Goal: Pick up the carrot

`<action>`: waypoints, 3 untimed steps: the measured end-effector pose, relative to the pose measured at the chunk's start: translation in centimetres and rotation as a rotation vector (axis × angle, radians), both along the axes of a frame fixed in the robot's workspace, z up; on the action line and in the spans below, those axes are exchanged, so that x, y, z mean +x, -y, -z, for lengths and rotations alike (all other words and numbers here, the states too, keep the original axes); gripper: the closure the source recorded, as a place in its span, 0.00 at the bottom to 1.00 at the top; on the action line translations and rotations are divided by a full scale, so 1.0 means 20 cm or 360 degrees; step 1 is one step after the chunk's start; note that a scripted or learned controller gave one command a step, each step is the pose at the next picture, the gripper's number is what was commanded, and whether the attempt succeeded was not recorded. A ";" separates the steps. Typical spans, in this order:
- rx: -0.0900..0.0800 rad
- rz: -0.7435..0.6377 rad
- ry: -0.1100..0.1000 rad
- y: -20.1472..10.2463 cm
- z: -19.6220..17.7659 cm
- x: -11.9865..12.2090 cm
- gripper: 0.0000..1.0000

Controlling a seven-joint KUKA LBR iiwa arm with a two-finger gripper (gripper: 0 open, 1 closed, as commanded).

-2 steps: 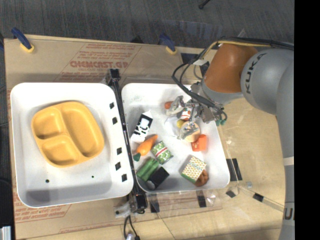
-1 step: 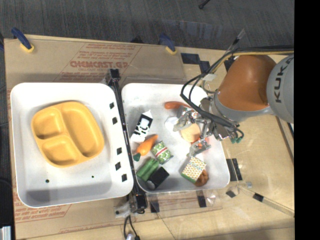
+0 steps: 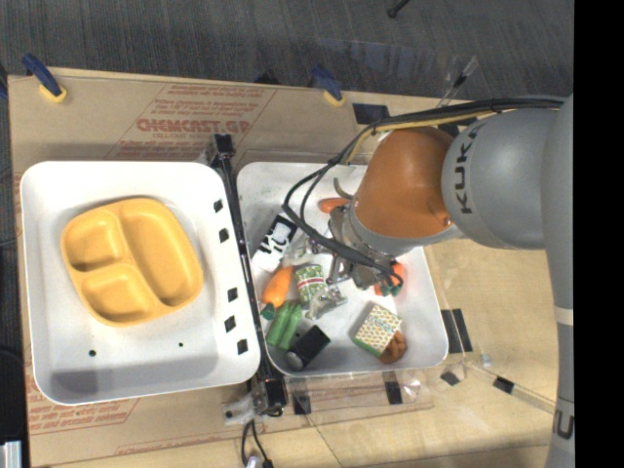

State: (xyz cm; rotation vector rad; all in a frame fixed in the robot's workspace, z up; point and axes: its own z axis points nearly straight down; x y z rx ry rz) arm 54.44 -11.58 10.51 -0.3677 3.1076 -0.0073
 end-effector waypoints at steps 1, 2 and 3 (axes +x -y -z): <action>0.0002 0.0136 -0.0013 0.28 0.06 0.25 0.00; 0.0002 0.0043 -0.0012 0.47 0.05 0.52 0.00; -0.0003 -0.0209 -0.0002 0.43 -0.44 0.31 0.00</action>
